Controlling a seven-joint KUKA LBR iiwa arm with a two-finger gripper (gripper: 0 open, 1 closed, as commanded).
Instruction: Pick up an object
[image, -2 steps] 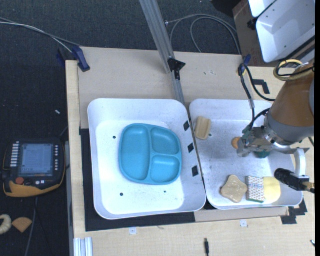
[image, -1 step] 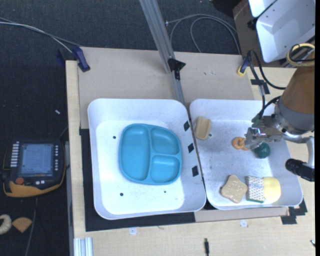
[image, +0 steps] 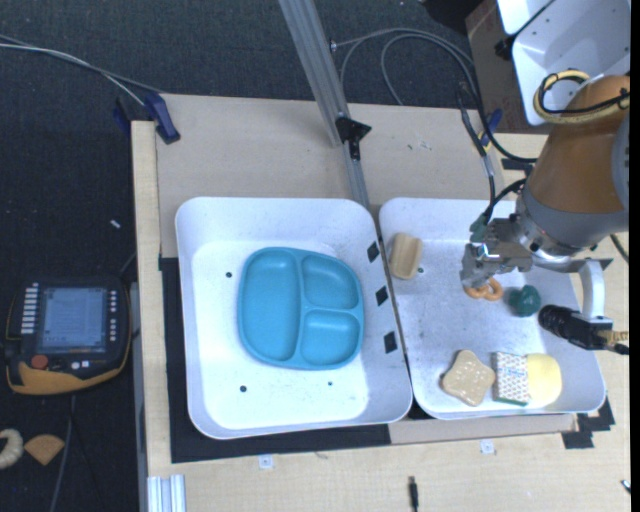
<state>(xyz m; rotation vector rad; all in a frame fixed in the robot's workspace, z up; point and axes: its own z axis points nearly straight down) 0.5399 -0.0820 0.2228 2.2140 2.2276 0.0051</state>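
- the gripper (image: 486, 272) is low in the right bin (image: 440, 390), directly over a small orange object (image: 489, 291) that shows just below its tip.
- end-effector state: cannot be told; the wrist and arm body cover the tip from above.
- whether the orange object is contacted, enclosed or merely beside the tip cannot be told.
- task progress, as a judgement: approach complete, grasp unconfirmed, lift not yet done; nothing is seen raised off the bin floor.
- other candidates in the right bin: a tan block (image: 404, 255) at the far left corner, a dark green ball (image: 523, 299) just right of the orange object, a tan cracker-like piece (image: 468, 377), a patterned sponge (image: 511, 378) and a pale yellow object (image: 542, 377) along the near edge.
- the left bin (image: 205, 400) holds a blue divided tray (image: 300, 306).
- the orange object's shape is partly hidden and too small to identify.
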